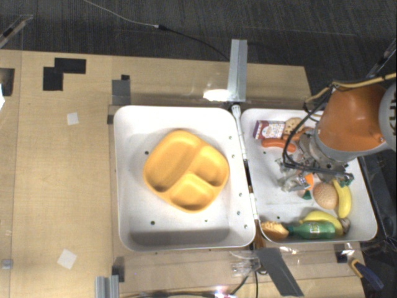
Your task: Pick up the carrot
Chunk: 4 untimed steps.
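Where the carrot lies: in the right bin (273,194), near its middle. You see a short orange piece of the carrot (308,180) with a green tip toward the near edge. It is partly tucked under the tool.
Gripper: the gripper (296,177) hangs low over the carrot's left side, touching it or just beside it. You cannot tell from this slanted view whether it is released, clenched or grasping anything, because the wrist covers it.
Arm: the arm (350,120) reaches in from the right, and its orange band sits over the bin's far right part. It likely stands steep so the tool can drop between crowded things.
Neighbours: a round tan item (325,195) lies just beside the carrot on the right, with a banana (343,198) beyond it. A green bottle (313,230) lies along the near wall, and a small box (268,129) sits at the far left corner.
Left bin: the left bin (133,222) holds a yellow divided plate (186,169), well apart from the work.
Desk: the desk (56,185) carries both bins side by side.
Step in hand: judge this as the approach or the closing on the carrot, with no lift confirmed.
Risk: the tan item is close enough to be nudged or caught along with the carrot. Watch for a bare rise.
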{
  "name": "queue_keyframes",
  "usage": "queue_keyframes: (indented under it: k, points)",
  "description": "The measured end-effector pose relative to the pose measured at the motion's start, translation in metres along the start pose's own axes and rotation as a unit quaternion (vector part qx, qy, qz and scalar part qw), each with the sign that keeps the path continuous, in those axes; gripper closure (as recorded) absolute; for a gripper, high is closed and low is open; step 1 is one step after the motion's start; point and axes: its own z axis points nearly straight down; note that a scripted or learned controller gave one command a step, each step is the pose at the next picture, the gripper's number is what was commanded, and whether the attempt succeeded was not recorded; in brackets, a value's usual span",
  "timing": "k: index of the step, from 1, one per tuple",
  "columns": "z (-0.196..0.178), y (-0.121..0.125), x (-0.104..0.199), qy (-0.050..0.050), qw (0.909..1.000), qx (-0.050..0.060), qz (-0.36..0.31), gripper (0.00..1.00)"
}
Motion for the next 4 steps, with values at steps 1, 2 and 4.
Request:
queue_keyframes:
  k: [1,2,4]
  points:
    - [-0.179,0.008,-0.017,-0.001,0.9987,0.001,-0.05,1.0]
    - [-0.173,0.009,-0.015,0.003,0.9987,-0.003,-0.05,0.0]
    - [0.0,-0.048,0.038,0.0,0.9926,0.001,-0.121,1.0]
